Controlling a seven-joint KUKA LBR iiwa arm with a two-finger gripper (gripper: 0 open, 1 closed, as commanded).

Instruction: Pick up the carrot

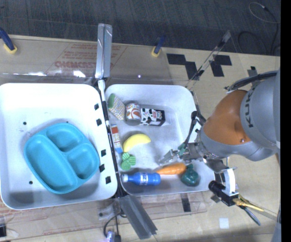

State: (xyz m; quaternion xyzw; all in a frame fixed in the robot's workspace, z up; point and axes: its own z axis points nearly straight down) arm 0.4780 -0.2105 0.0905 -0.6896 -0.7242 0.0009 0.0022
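Reaches in from the right of the camera view as a single grey arm [260,116]; carries its orange band [227,121] just above the wrist, the broad grey link rising toward the right edge; bends down and leftward at the wrist, slanting low toward the lower middle of the view; ends in a gripper [171,157] pointing left, metal jaws slim and close together at the tips; shows too little of the jaws to tell their state.

Two white bins [14,100] are sitting on the worktop, holding one blue tray [60,158], one carrot [170,170], one blue bottle [141,179] and one banana [136,141].
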